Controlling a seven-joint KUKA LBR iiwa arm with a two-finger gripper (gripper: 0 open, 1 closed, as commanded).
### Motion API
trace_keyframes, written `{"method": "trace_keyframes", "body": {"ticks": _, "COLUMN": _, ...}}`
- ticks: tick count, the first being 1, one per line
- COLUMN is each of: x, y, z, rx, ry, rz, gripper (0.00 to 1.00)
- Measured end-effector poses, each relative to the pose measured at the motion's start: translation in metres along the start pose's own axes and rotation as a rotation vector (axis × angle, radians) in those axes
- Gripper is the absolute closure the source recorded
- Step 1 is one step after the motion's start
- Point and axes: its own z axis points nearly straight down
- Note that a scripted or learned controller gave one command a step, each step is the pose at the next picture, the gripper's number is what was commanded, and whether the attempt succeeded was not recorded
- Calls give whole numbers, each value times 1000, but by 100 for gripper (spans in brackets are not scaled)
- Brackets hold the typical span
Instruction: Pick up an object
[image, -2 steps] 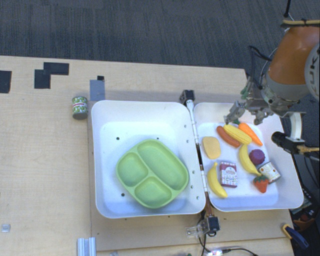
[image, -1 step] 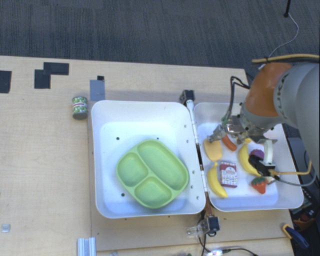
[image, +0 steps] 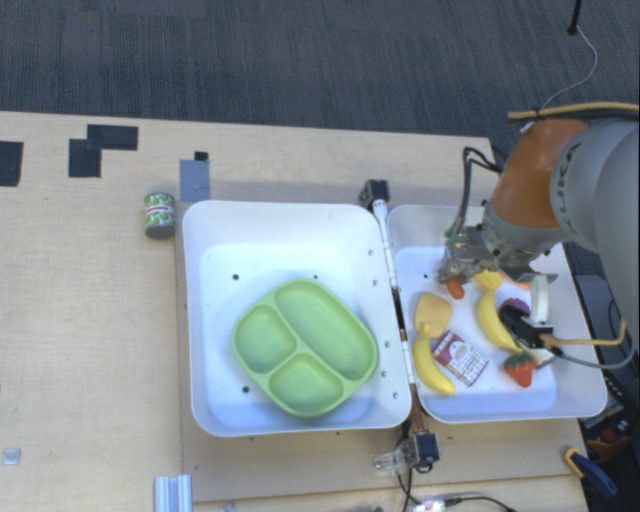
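Presently the pincer (image: 458, 268) is low in the right bin (image: 575, 405); grip state cannot be told. Just beside it lie a small orange piece (image: 456, 289) and bananas (image: 493, 318), with a red carton (image: 461, 359), lettering unreadable. Left bin (image: 200, 330) holds a green tray (image: 304, 346). Arm (image: 560, 195) enters from right, wrist bent down.

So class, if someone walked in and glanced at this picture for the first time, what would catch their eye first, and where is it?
Probably the green divided plate, lying alone in the left bin. Next, the grey arm with its orange band reaching in from the right, its claw low over the right bin. That bin holds a bright jumble: two bananas, a small red-and-white packet and a strawberry.
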Motion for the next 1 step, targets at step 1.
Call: {"method": "trace_keyframes", "body": {"ticks": 1, "x": 46, "y": -83, "z": -86, "rx": 15, "ry": 2, "rz": -1, "gripper": 100}}
